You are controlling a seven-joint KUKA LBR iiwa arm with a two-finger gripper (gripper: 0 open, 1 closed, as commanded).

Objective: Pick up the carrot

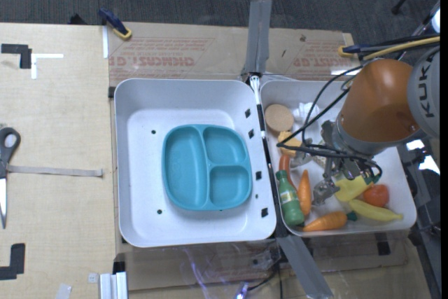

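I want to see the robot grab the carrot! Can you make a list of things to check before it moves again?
1. Carrot in sight: ok. A carrot lies at the right bin's near edge, and another carrot lies beside the green bottle.
2. Gripper over the right bin: ok, it hangs among the toys.
3. Gripper right above a carrot: not ok, it sits between the two carrots.
4. Fingers open and ready: cannot tell.
5. Room around the carrots: not ok, the banana and bottle crowd them.
6. Blue tray out of the way: ok, it sits in the left bin.
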